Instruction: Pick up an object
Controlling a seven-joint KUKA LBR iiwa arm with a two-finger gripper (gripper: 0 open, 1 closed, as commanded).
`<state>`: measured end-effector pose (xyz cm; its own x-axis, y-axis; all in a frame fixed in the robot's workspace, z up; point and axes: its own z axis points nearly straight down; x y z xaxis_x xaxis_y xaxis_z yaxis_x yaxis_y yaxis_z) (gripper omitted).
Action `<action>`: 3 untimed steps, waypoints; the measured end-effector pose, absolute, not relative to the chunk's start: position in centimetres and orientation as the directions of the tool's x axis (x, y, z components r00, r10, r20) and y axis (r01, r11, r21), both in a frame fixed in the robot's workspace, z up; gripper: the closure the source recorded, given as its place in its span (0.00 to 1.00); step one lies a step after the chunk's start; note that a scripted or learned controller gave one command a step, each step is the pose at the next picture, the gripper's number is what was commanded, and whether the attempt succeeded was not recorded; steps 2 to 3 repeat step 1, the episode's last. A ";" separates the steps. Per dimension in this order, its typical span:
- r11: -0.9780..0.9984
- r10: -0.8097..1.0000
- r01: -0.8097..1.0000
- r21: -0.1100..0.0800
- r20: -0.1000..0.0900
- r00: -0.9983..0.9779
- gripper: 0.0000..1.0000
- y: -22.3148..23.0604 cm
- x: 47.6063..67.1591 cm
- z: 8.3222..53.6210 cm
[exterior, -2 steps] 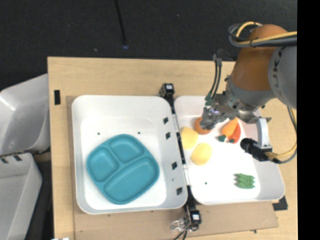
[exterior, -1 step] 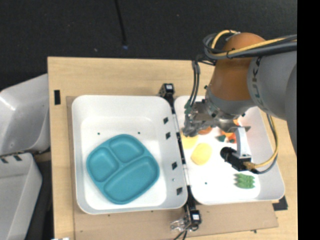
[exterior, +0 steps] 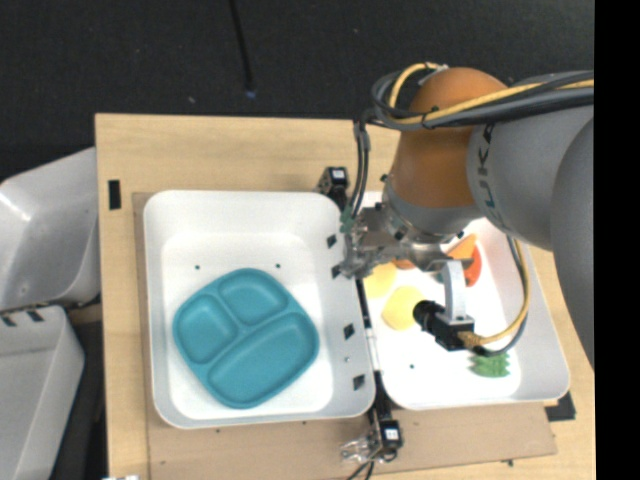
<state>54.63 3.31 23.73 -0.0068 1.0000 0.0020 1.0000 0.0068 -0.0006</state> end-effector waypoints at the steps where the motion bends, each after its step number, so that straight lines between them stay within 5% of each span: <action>1: 0.007 1.000 1.000 -0.002 0.002 -0.007 1.00 7.8 53.9 23.7; 3: 0.007 1.000 1.000 -0.002 0.002 -0.007 1.00 7.8 53.9 23.7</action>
